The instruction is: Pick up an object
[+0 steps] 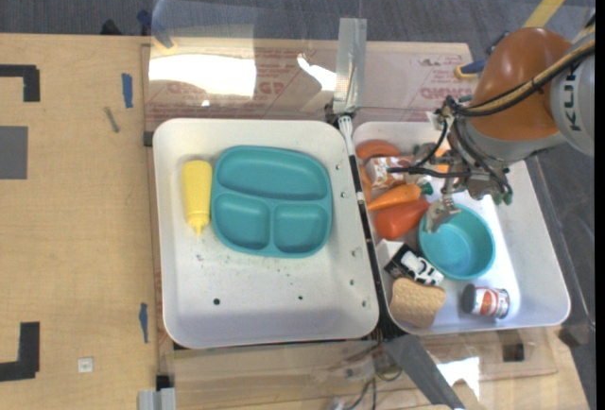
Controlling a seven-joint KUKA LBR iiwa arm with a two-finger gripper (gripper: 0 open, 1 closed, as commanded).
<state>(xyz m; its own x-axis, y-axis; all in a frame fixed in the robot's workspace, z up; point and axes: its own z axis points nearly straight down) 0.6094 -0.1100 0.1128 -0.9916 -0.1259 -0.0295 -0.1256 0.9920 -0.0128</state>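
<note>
Far to the gripper's left, in the left bin (180,304), lay a yellow bottle (196,194) beside a teal divided plate (272,200). Nearer, in the right bin (546,247), sat orange and red toys (395,208). The gripper (442,208) hung at the blue bowl's (460,246) upper left rim; whether it was open or closed could not be told. Below it lay a tan sponge (417,301) and a small can (486,301).

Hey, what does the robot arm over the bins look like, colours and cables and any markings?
The arm is grey with a rounded orange band, black letters on the grey shell, and black and yellow cables looping across the orange. Its gripper is dark metal.
</note>
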